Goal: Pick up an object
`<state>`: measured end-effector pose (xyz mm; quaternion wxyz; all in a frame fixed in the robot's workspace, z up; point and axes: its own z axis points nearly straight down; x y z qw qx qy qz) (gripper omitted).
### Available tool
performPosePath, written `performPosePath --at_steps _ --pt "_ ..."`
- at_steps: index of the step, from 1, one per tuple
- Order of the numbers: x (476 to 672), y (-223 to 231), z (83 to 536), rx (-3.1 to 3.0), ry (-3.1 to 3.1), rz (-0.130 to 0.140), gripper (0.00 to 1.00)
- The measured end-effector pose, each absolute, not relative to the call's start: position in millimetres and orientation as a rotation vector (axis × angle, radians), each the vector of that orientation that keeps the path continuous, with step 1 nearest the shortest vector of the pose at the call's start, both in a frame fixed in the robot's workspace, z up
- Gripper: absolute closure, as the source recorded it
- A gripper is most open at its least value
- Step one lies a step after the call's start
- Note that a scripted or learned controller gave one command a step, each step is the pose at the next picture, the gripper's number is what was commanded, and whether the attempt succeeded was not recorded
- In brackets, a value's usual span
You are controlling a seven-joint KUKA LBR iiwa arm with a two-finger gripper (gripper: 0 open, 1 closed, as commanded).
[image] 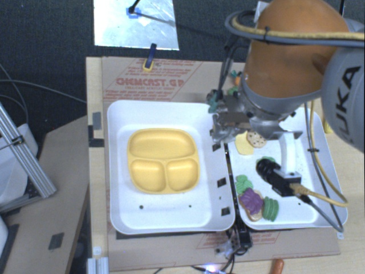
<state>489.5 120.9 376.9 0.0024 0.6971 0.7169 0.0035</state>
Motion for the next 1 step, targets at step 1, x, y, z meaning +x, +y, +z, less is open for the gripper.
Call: performPosePath --at_steps 1 --pt "490.2 120.9 387.5 2.179 2.254 0.013 1.0"
